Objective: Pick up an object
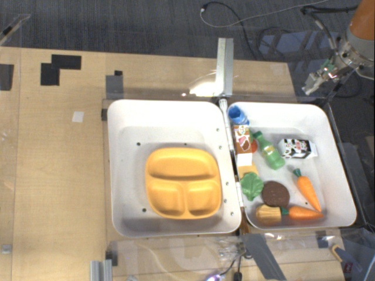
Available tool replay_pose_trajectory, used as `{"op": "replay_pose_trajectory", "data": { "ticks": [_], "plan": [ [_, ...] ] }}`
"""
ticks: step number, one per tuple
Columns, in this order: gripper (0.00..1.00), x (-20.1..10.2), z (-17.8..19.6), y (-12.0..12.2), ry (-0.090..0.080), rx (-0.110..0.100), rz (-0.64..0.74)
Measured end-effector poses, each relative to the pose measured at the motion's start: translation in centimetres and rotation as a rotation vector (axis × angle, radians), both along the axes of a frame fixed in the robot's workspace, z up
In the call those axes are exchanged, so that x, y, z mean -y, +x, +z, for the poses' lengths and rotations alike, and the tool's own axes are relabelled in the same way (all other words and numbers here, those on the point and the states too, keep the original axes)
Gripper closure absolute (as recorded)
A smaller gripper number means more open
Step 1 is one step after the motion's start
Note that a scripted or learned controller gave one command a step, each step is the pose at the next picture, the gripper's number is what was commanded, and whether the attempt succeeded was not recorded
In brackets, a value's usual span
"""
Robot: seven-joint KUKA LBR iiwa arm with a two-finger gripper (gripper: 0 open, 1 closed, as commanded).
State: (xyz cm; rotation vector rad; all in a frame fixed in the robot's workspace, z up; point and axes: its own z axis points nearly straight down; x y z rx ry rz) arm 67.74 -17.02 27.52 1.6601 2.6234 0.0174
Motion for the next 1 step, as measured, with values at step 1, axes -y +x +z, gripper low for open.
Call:
{"op": "replay_pose_trajectory", "data": {
  "ticks": [1],
  "plan": [
    [1.0, 1.94, -3.31, -0.7, 0.01, -0.029, -0.079]
  ]
}}
